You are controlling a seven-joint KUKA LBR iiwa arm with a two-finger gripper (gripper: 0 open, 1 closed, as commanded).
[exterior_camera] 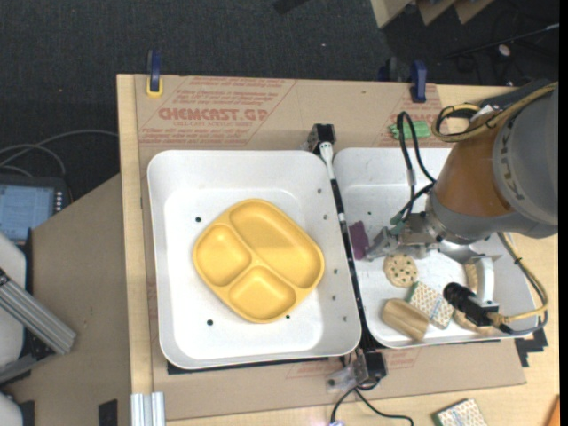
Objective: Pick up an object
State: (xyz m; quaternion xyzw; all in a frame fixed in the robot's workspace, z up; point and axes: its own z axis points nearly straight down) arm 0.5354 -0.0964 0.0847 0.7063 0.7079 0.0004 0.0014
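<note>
- A small patterned box [458, 412] lies on the bench at the bottom right of the frame, outside the bins.
- A black clip [371, 365] sits at the bottom edge where the two bins meet.
- In the right bin [377, 185], a tan roll [405, 319] lies close to the bottom rim. A checked tile [429, 303] touches it on the upper right.
- A cookie [401, 270] lies flat just above those two, near the bin's middle.
- A yellow plate [257, 260] with three wells is alone in the middle of the left bin [177, 202], with bare white floor on every side.
- A purple block [358, 238] stands by the right bin's left wall, just right of the rims where the bins join.
- The gripper [383, 243] is low in the right bin, just right of the purple block and just above the cookie. I cannot tell whether it is open or closed, nor whether it touches the block.
- The arm [497, 176] covers the right half of that bin. The bin's upper left corner is bare.
- Cardboard [222, 109] lies under both bins, with two blue clamps [155, 82] [418, 85] on its top edge.
- Dark floor [177, 16] fills the top of the frame.
</note>
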